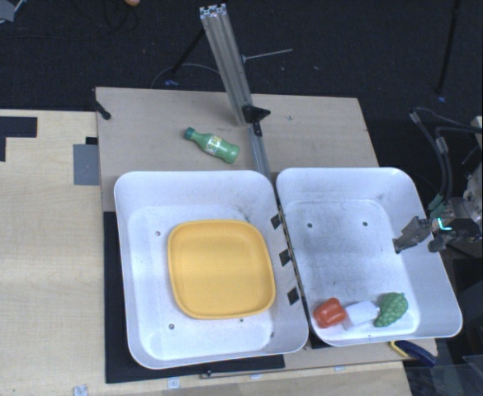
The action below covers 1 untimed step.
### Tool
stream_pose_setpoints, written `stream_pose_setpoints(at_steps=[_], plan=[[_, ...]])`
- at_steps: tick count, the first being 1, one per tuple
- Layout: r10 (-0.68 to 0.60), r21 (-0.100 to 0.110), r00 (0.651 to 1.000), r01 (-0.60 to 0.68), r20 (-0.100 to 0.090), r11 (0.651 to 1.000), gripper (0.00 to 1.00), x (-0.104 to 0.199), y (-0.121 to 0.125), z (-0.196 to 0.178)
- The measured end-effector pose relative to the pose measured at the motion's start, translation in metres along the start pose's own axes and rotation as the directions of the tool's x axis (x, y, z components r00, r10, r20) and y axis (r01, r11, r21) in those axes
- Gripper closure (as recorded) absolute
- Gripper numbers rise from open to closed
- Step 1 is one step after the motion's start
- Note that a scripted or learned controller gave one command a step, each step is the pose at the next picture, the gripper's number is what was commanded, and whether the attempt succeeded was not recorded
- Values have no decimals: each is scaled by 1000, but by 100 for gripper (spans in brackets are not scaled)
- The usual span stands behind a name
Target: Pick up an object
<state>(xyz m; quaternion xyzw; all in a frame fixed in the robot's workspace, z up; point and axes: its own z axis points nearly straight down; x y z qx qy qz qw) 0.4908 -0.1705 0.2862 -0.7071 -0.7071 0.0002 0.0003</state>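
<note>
Your gripper (412,236), its opening impossible to judge, hangs above the broccoli (390,308), pepper (330,312) leftward.

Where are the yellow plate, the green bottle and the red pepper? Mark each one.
yellow plate (221,268), camera view, on the flat middle of the plate.
green bottle (214,145), camera view, on the middle of its body.
red pepper (330,313), camera view, on the middle of its red skin.

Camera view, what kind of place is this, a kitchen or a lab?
Most likely a robotics lab test bench, not a kitchen: two white bins sit side by side on a plywood bench, toy items like a green bottle lie about, and cables trail across the dark floor.
</note>
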Motion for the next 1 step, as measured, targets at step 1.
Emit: stream_pose_setpoints(at_steps=[1], plan=[[0,0,1000,0,0,1000,0,0,0,0]])
